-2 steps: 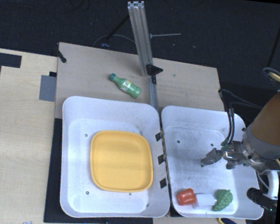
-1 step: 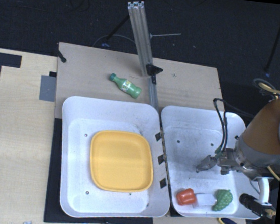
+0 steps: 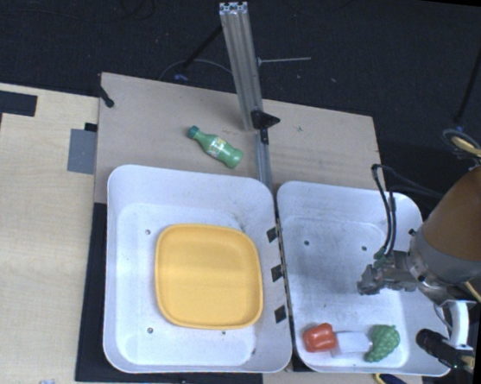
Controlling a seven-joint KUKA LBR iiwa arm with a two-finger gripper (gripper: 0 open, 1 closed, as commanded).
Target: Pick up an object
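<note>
Red-orange pepper (image 3: 319, 336), small and glossy, beside white block (image 3: 350, 343) and bumpy green broccoli (image 3: 383, 342), right bin (image 3: 331, 233)

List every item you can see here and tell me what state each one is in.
yellow plate: flat, right side up, in the left bin.
green bottle: on its side on the bench, outside the bins.
red pepper: lying in the right bin, near corner.
green broccoli: lying in the right bin.
gripper: low over the right bin, holding nothing visible.
</note>
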